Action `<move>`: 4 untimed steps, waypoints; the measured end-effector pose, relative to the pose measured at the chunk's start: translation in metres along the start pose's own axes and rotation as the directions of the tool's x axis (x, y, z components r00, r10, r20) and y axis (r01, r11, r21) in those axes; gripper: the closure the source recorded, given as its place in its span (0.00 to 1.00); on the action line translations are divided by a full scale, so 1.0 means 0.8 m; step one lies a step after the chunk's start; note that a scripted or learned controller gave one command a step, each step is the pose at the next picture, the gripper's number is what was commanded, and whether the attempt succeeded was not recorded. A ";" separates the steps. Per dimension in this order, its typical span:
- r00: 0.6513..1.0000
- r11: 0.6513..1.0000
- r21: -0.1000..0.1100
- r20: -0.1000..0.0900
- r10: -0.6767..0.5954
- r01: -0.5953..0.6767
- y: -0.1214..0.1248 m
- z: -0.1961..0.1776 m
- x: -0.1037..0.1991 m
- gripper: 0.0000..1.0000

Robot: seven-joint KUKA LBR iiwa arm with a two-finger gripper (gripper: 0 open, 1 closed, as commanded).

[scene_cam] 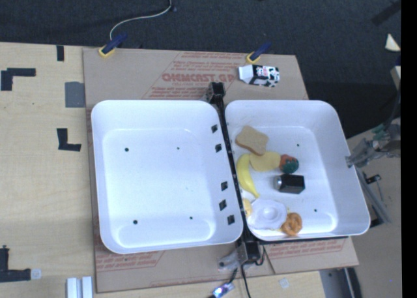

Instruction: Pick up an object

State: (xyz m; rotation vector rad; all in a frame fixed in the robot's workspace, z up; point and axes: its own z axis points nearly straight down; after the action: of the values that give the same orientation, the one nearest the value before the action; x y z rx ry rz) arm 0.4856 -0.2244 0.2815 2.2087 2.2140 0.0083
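The right bin [326,127] holds several toy foods clustered at its left side. A tan bread slice [251,140] lies furthest back, with a yellow wedge [265,161] and a small red and green piece [288,162] just in front of it. A yellow banana [246,176] runs along the bin's left wall. Right of the banana lies a black block [290,183]. At the front lie a white fried egg [268,213] and an orange pretzel-like piece [292,223].
The left bin [156,173] sits beside the right one, joined along a black-clipped seam. Both rest on a cardboard sheet [189,72] held by two clamps [112,44]. A small black-and-white item [259,75] lies behind the right bin. Metal hardware [374,148] stands at the right.
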 end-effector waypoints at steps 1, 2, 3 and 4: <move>1.000 1.000 0.013 -0.004 0.000 0.000 -0.002 -0.001 0.001 1.00; 1.000 1.000 0.022 -0.012 -0.007 0.007 -0.004 0.082 0.129 1.00; 1.000 1.000 0.016 -0.006 -0.001 0.001 0.076 0.150 0.127 1.00; 1.000 1.000 -0.007 -0.002 -0.003 0.003 0.053 0.216 0.077 1.00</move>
State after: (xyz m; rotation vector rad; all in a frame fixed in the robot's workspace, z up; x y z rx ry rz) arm 0.5299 -0.1635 0.1093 2.2025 2.2145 0.0186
